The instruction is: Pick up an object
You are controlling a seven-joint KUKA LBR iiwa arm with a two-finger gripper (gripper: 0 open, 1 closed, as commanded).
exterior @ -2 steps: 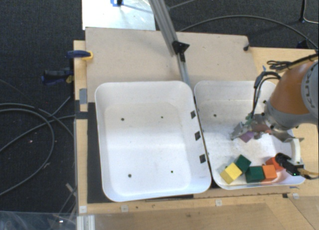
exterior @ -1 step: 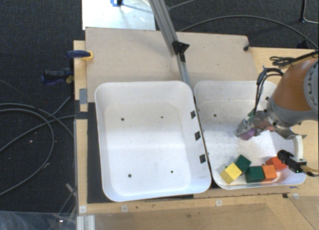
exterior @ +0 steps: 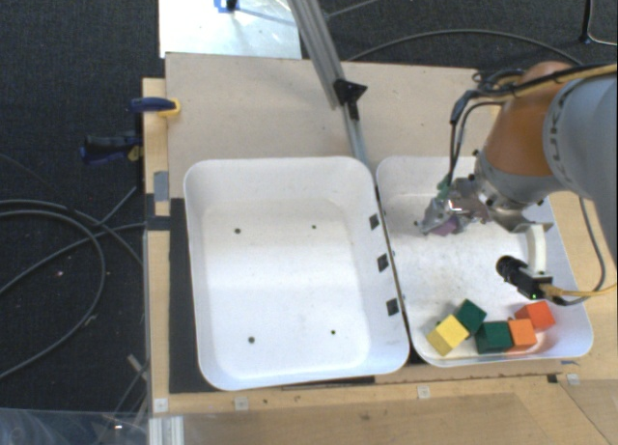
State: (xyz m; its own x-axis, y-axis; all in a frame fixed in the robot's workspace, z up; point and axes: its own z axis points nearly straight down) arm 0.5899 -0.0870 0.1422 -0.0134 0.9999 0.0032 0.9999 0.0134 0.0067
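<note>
Over the right bin, we're hovering the jaws near a purplish object, can't tell their state or any grasp; coloured blocks are sitting untouched near the bin's front edge, pick not done.

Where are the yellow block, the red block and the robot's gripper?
yellow block (exterior: 447,334), camera view, its top face.
red block (exterior: 539,315), camera view, its top face.
gripper (exterior: 442,218), camera view, between its fingertips.
</note>
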